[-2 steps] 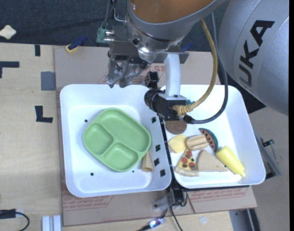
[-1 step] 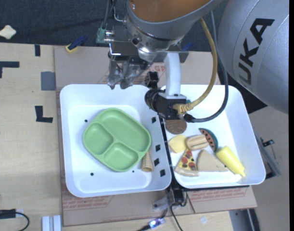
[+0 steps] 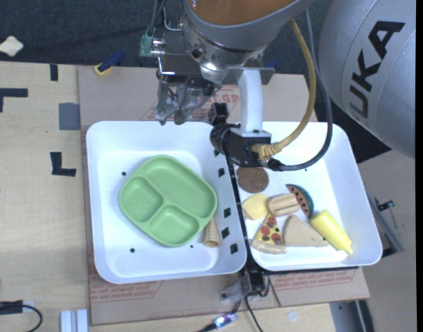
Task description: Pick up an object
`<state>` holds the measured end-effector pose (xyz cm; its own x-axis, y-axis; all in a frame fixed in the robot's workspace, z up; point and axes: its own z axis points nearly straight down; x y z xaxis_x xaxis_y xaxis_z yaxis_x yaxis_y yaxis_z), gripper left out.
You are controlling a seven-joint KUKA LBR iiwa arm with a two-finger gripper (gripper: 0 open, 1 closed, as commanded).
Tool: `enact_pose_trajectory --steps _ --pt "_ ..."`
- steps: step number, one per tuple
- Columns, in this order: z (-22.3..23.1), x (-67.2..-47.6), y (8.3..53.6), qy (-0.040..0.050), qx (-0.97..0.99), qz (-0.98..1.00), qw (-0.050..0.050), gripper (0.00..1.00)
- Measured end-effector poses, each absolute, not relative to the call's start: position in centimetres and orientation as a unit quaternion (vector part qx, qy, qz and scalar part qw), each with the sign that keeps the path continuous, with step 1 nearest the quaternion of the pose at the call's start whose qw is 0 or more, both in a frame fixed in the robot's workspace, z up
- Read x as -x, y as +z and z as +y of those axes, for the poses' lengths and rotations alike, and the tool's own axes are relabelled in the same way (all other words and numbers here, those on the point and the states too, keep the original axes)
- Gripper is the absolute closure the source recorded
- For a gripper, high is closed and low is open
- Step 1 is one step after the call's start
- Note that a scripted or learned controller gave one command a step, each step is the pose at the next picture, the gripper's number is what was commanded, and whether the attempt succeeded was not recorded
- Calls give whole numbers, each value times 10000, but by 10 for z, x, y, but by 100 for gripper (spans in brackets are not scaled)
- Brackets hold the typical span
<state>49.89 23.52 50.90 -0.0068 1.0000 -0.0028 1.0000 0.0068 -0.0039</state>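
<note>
My gripper (image 3: 178, 108) hangs over the far rim of the left bin (image 3: 95, 185), high above its floor, with nothing seen in it. In that bin lie a green divided plate (image 3: 168, 199) and a small tan cone (image 3: 211, 234) by the plate's near right corner. The right bin (image 3: 356, 178) holds toy food near its front: a brown cookie (image 3: 253, 179), a pale round piece (image 3: 255, 206), a hot dog bun (image 3: 282, 203), a watermelon slice (image 3: 301, 199), a pizza slice (image 3: 268, 232), a tan wedge (image 3: 302, 234) and a yellow piece (image 3: 332, 230).
A black fitting with a yellow hose (image 3: 242, 144) hangs from the arm over the divider between the bins. The arm's grey body (image 3: 377, 47) covers the upper right. Cardboard (image 3: 114, 95) lies under the bins, on a wooden bench.
</note>
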Motion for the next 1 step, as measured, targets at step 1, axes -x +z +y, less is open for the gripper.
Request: enact_pose_trajectory --steps 1 --pt "236 -499 518 34 7040 -7102 6 100"
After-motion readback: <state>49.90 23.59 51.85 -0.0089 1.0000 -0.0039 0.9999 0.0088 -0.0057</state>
